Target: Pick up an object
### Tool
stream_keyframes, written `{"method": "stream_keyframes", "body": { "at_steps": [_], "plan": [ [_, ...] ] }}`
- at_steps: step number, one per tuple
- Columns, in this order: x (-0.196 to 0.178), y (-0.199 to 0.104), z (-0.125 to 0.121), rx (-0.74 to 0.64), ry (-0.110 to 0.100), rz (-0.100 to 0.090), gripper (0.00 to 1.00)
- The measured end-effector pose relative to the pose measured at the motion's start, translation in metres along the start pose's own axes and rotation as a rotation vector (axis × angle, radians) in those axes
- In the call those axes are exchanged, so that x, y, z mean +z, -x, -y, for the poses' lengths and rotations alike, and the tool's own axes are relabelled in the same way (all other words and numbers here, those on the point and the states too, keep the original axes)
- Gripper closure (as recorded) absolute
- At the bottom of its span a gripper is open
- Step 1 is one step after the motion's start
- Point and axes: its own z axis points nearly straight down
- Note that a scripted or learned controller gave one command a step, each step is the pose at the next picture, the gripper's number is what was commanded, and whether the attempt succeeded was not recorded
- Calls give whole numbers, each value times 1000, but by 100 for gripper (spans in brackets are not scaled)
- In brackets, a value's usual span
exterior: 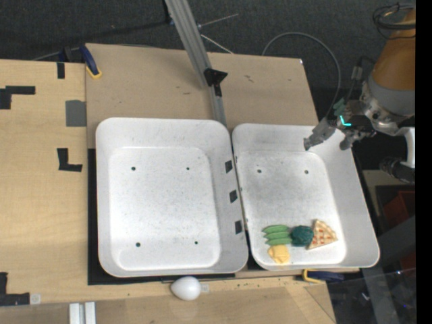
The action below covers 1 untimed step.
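The hand (pixel 331 135) hangs above the far right corner of the right bin (pixel 283 181), fingers apparently spread with nothing between them. The toys sit well away, bunched in that bin's near corner — a pizza slice (pixel 323 235), a dark green broccoli (pixel 302 234), a green pea pod (pixel 275 231) and a yellow piece (pixel 279 252), all touching or nearly so. To do this well, pick the pizza slice at the cluster's outer edge, come straight down, and keep clear of the bin wall.
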Motion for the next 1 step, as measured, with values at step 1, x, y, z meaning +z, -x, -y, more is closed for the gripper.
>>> {"method": "stream_keyframes", "body": {
  "at_steps": [1],
  "plan": [
    [-3,0,-1,-1,4,1,0]
  ]
}}
